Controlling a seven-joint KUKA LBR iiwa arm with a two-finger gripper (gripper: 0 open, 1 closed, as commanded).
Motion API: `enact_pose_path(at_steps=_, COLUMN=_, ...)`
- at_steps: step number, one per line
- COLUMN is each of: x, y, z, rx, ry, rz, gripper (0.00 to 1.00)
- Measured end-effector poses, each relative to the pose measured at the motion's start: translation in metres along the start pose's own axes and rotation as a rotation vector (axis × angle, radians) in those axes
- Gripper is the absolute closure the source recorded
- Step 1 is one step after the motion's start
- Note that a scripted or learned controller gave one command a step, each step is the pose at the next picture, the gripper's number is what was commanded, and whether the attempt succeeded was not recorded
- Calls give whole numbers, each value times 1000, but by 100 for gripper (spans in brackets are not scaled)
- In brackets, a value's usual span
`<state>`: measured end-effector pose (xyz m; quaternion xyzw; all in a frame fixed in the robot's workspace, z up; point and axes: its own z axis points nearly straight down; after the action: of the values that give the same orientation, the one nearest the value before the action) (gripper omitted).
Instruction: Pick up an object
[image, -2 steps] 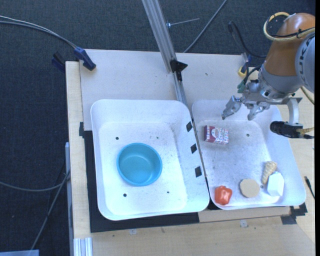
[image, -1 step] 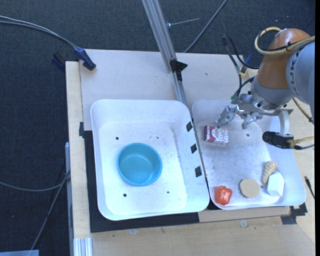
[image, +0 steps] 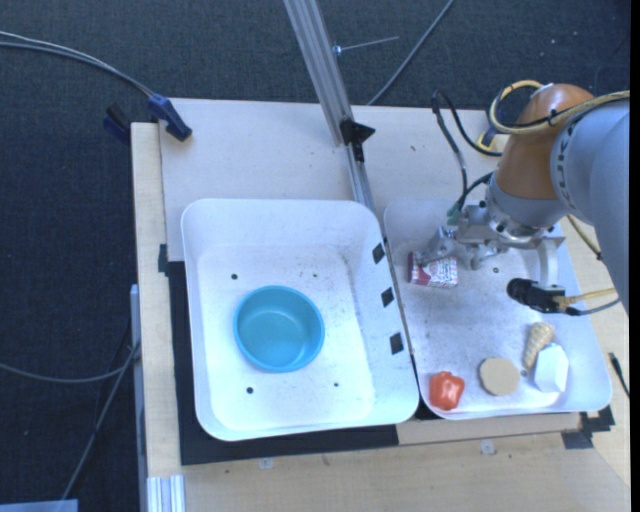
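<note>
My gripper hangs low over the back left of the right bin, under the grey wrist with its orange band. Directly beneath and just left of it lies a small red and white packet, touching or nearly touching the gripper's tip. Along the bin's front edge sit a red pepper, a round tan biscuit, a beige ridged cone and a white piece. The gripper body hides how it meets the packet.
A blue bowl rests in the left bin. A metal pole slants across the bench at the back. Cables loop by the arm at the upper right, and a black part juts out beneath the wrist.
</note>
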<state>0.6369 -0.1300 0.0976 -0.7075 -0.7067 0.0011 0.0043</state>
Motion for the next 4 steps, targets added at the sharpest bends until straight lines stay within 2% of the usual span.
enact_pose_path(at_steps=1, x=1, y=3, z=-17, rx=-12, ry=0, rz=-1, gripper=100)
enact_pose_path(at_steps=2, x=-4, y=10, z=-63, rx=-9, ry=-4, rz=-2, gripper=100)
enact_pose_path(at_steps=4, x=9, y=21, z=-162, rx=-12, ry=-4, rz=-3, gripper=100)
